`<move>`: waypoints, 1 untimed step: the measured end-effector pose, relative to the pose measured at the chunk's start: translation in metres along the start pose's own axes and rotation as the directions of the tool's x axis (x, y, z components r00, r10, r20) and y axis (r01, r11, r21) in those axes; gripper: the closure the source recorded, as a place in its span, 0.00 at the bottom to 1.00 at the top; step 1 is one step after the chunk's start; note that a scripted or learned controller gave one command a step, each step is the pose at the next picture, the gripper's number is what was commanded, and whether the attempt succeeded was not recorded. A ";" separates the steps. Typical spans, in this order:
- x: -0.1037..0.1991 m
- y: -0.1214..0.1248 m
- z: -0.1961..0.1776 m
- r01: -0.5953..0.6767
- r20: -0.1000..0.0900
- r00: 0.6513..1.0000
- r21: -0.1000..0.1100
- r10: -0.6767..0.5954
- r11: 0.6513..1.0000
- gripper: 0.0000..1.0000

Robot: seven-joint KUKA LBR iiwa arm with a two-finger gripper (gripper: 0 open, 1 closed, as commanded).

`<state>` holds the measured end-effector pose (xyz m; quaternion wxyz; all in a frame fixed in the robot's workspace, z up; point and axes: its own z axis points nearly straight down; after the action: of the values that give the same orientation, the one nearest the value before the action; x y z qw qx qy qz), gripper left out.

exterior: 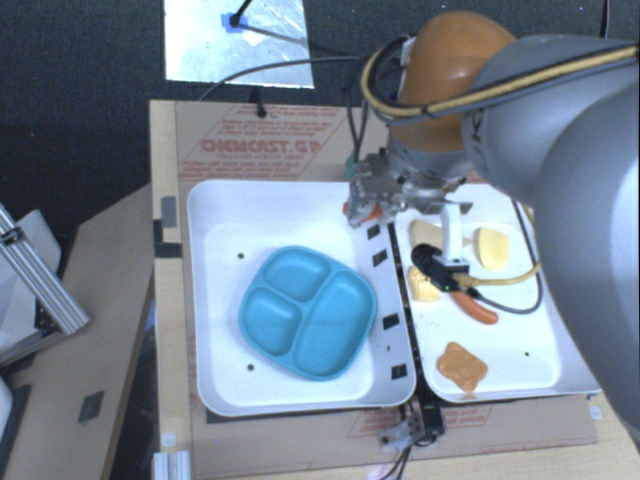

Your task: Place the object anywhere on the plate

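A blue plate (305,313) with three compartments lies in the left bin (205,298), slightly right of its middle, with nothing on it. My gripper (372,206) hangs over the divider between the two bins, near their far edge, above and to the right of the plate. In the right bin (545,353) lie a pale yellow piece (491,248), a yellow chunk (421,288), an orange-red sausage shape (478,309) and a brown nugget-like piece (462,366). The wrist covers the gripper from above.
The grey arm covers the right bin's far right part. A cardboard sheet (260,143) lies under the bins. A foil sheet (238,28) sits behind them, and a metal frame (40,288) stands at the left.
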<state>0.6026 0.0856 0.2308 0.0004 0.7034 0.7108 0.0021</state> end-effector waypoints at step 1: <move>0.050 0.010 -0.007 0.000 0.000 1.000 0.000 0.000 1.000 1.00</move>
<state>0.6117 0.1355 0.2377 0.0003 0.7035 0.7107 0.0021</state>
